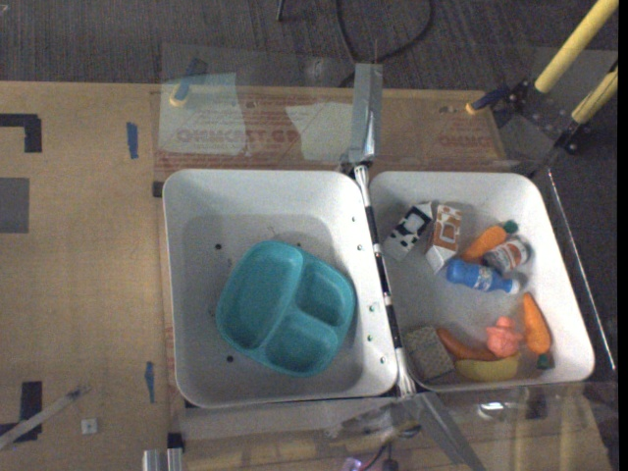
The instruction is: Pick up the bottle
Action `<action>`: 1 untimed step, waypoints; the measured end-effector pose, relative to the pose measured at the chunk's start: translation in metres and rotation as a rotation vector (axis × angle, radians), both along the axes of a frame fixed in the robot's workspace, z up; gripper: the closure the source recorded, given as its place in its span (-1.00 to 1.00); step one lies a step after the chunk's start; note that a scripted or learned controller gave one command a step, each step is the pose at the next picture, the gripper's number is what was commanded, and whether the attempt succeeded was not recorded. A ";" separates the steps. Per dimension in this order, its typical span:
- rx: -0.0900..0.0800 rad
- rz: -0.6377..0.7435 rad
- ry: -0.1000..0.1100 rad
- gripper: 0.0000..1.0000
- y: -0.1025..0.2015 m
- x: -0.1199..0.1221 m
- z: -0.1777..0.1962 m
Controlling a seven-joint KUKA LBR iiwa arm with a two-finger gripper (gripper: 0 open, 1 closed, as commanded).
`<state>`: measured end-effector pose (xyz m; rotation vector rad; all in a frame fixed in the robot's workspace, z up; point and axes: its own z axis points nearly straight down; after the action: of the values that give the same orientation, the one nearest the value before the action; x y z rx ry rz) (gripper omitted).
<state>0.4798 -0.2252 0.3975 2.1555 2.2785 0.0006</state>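
This is a robotics lab or test bench rather than a home. Two shallow white bins (368, 263) sit side by side on a plywood-like bench (78, 292) marked with blue tape strips (131, 140) and black squares. A clear plastic sheet (324, 126) lies behind them, and a black cable (385, 13) loops over grey carpet.

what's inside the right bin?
The right bin holds a blue bottle, a can, carrots, a cow toy, a small carton, a sponge, a banana and a pink toy. Anything beneath them is covered.
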 end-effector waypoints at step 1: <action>0.004 -0.239 0.005 1.00 0.001 0.045 -0.106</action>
<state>0.5243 -0.2245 0.2919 2.4171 2.0093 -0.0007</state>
